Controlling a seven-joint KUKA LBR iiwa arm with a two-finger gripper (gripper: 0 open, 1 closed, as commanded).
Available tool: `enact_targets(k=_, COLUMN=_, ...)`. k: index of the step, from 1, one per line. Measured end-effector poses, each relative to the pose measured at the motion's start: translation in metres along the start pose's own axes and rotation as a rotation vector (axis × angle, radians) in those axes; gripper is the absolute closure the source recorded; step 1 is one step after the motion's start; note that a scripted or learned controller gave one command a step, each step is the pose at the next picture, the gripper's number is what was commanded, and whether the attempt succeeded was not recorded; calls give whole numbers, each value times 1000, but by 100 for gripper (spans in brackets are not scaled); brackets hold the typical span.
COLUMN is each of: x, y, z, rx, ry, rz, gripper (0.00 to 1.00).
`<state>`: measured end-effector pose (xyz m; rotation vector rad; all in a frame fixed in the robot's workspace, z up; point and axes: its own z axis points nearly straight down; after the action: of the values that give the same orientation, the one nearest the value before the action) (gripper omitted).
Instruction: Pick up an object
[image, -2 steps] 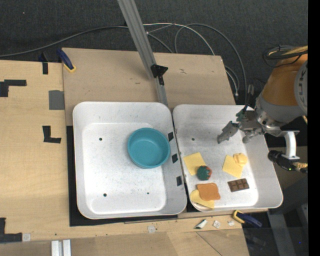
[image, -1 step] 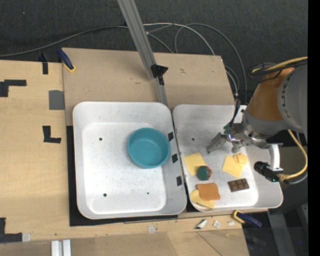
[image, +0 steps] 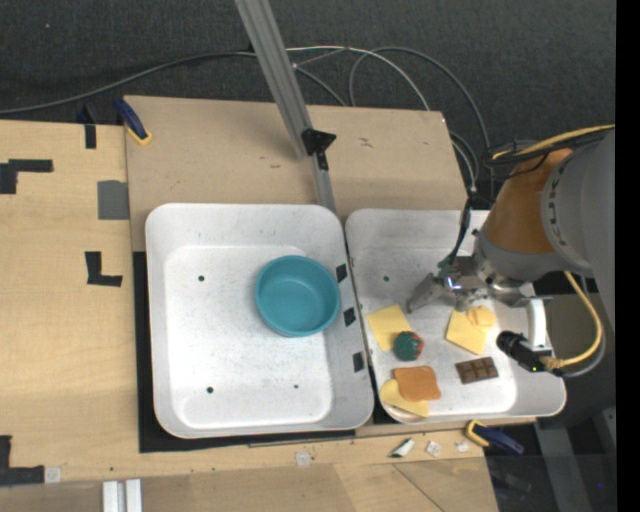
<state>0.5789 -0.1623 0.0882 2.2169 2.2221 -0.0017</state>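
Observation:
My gripper (image: 448, 296) hangs over the right bin (image: 400, 235), its fingers spread open with nothing between them. One grey finger (image: 419, 298) points down-left toward a flat yellow square (image: 387, 323). A yellow cheese wedge (image: 470, 328) lies just below the gripper. A green ball (image: 407, 346) sits beside the yellow square. Nearer the front edge lie an orange toast slice (image: 416, 381), resting on a pale yellow piece (image: 396, 401), and a brown chocolate bar (image: 477, 371).
A blue bowl (image: 296, 295) stands in the left bin (image: 190, 240). The arm's grey and orange body (image: 545, 215) covers the right bin's right side. A metal pole (image: 290, 95) slants over the back of the bench. Cables trail behind.

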Motion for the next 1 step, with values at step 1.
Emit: enact_targets(k=1, x=1, y=0, z=-11, rx=3, ry=3, rz=0, gripper=100)
